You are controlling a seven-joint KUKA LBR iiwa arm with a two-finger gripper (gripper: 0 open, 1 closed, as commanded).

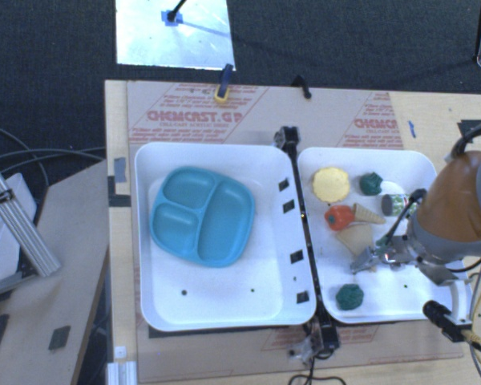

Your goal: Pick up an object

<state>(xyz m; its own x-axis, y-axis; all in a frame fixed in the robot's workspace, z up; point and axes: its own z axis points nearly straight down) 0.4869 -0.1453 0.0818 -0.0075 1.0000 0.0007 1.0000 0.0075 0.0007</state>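
The arm (457, 211) is reaching into the right bin (321, 239) from the desk's right edge, its tool (367, 260) hanging low over the bin floor; how far it is parted cannot be told. A yellow disc (331, 184), a red piece (339, 216) and a tan wedge (355, 237) are lying just beyond it, toward the bin's far side, while a green lump (350, 297) is sitting near the bin's front edge. A blue divided plate (201, 216) is resting in the left bin (168, 295).

Blue divided plate (202, 216) in left bin (164, 295); shiny metal sheet (174, 22) beyond bench on dark carpet.
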